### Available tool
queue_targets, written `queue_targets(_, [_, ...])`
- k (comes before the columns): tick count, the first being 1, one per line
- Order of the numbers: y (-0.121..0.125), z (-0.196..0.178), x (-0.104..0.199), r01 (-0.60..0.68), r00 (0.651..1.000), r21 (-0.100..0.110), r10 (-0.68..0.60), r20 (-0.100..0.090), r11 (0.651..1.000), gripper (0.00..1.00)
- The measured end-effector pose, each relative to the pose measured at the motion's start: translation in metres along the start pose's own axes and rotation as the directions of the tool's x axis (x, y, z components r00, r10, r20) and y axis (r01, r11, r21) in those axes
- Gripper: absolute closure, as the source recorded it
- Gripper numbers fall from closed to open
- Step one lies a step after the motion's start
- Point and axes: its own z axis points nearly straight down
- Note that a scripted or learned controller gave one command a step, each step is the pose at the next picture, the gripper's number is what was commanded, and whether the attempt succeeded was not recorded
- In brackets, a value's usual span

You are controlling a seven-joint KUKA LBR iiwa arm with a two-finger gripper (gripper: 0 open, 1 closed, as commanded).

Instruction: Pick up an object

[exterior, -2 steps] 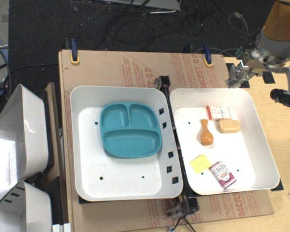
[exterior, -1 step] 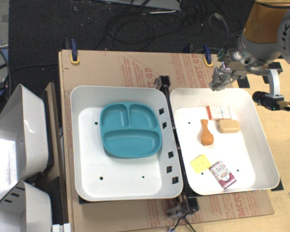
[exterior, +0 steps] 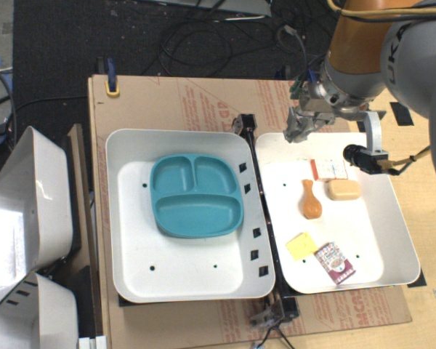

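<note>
My gripper (exterior: 299, 131) hangs over the far left corner of the right bin (exterior: 392, 227), apart from everything lying in it. Nothing shows under it. In that bin lie an orange pear-shaped toy (exterior: 311, 201), a beige block (exterior: 344, 190), a small white and red card (exterior: 328, 169), a yellow square piece (exterior: 301, 246) and a maroon patterned packet (exterior: 335, 262). The card is the closest thing to the gripper, a little to its right and nearer the camera.
The left bin (exterior: 131, 267) holds a teal divided plate (exterior: 197, 196). A row of black clips (exterior: 256, 233) runs along the seam between the two bins. White tubs (exterior: 29, 202) stand off the bench at the left.
</note>
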Motion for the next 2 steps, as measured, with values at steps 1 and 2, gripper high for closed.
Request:
queue_targets(1, [-0.001, 0.001, 0.061, 0.000, 1.000, 0.000, 0.000, 0.001, 1.000, 1.00])
queue_targets(2, [-0.003, 0.023, 0.116, 0.000, 1.000, 0.002, 0.000, 0.001, 1.000, 1.00])
